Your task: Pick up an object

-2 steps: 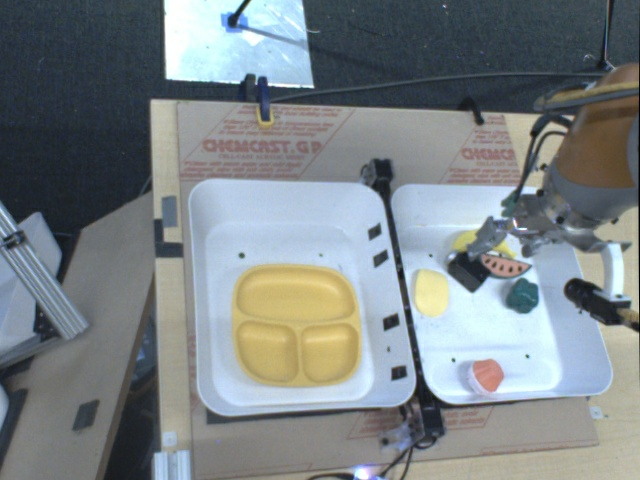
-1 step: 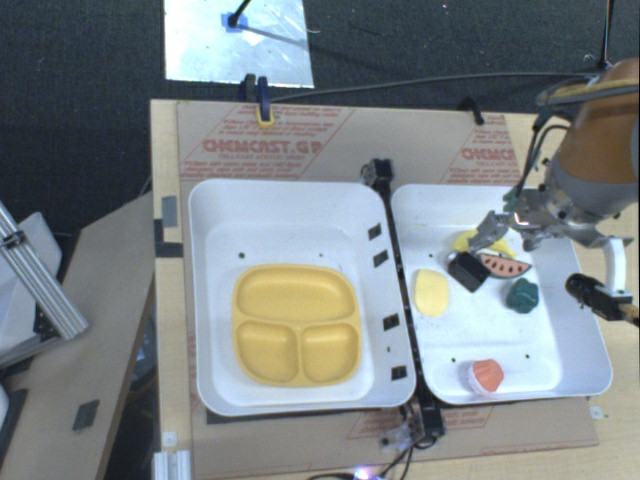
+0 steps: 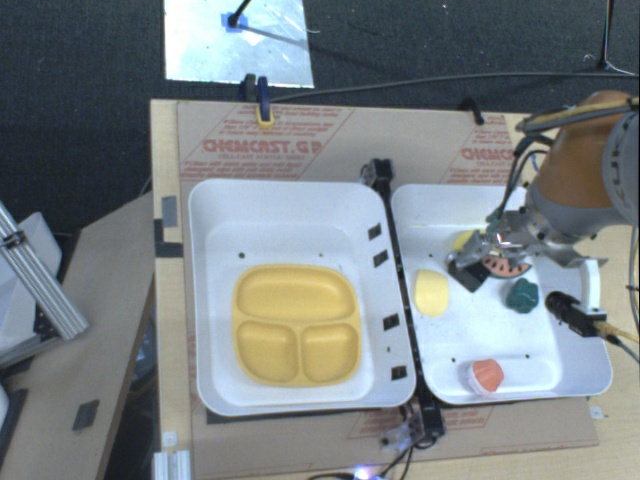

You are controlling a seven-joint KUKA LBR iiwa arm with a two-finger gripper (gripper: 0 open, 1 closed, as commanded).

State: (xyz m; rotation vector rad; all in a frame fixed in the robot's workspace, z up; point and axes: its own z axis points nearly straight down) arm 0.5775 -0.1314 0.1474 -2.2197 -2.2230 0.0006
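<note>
My gripper [image 3: 492, 252] is low over the upper middle of the right bin [image 3: 570, 368]. Directly beneath it lies an orange striped thing [image 3: 506, 265], partly hidden by the wrist. A small dark block [image 3: 466, 274] sits at the gripper's lower left, touching or nearly touching it. A bit of yellow [image 3: 462, 240] shows just left of the gripper. A pale yellow round object [image 3: 432, 293] lies further left near the bin's wall. A teal object [image 3: 522, 295] rests just below and right of the gripper. An orange-red object [image 3: 487, 375] lies by the front wall.
The left bin [image 3: 215, 228] holds a yellow divided tray [image 3: 296, 324]. A black divider with clips [image 3: 392, 268] runs between the two bins. The grey arm with its orange band [image 3: 585, 168] comes in from the right above the right bin.
</note>
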